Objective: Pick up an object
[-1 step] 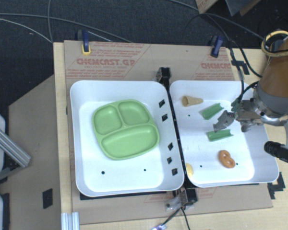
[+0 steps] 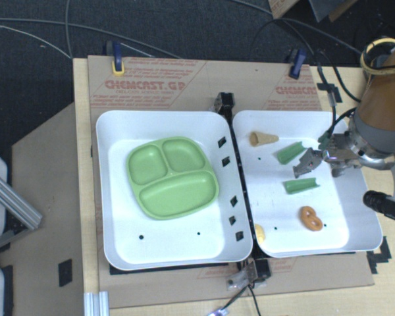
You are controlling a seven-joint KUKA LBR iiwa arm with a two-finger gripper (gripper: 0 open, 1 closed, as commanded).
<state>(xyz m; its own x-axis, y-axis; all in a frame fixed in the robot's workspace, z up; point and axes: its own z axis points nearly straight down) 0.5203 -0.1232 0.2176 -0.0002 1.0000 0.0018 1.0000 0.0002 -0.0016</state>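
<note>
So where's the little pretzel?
The pretzel lies in the right bin, toward its near edge, below the lower green piece and apart from it.

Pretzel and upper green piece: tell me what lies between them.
In the camera view, the lower green piece lies between the pretzel and the upper green piece.

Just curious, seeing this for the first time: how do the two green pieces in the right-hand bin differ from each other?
The upper green piece lies at a slant, while the lower green piece lies nearly level. The upper one sits nearer the cone-shaped item; the lower one is closer to the pretzel. The claw hovers between them. Both are green, elongated and similar in size.
</note>
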